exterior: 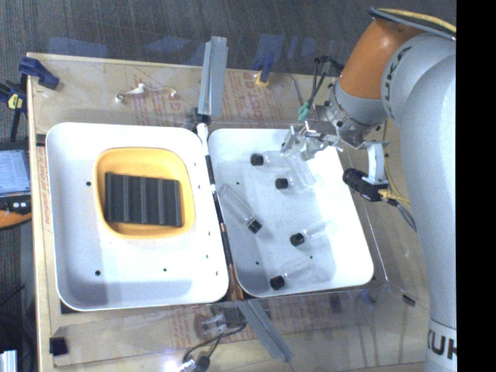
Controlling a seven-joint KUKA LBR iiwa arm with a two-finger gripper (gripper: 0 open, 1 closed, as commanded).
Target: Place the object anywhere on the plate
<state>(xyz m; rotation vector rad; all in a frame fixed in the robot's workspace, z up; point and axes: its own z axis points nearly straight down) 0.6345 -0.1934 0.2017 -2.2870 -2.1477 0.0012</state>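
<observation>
A yellow plate lies in the left white bin, and a dark ridged block rests on it. Several clear vials with black caps lie scattered in the right white bin: one vial near the bin's left wall, one vial right of centre, one vial near the front. My gripper hangs low over the back right part of the right bin, just above another clear vial. Glare and the see-through plastic hide whether anything is between its jaws.
A metal bar stands upright at the back between the two bins. Cables and a black connector hang off the wrist by the right bin's right wall. Blue clamps grip the bench's left side.
</observation>
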